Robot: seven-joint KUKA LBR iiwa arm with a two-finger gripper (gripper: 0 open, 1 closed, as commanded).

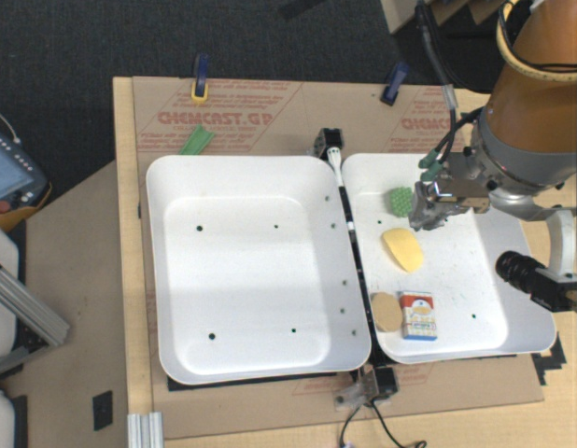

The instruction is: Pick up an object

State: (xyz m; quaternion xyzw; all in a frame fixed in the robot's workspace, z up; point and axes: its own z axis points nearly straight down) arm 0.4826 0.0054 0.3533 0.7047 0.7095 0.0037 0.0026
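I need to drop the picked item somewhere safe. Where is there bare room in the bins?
The left bin offers its whole floor. In the right bin, room remains right of the yellow object and small box. It is crowded near the gripper, beside the green object and tan disc.

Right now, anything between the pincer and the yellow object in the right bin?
Nothing visible. The pincer hangs just above and right of the yellow object, with bare bin floor between them. The green object sits off to the side.
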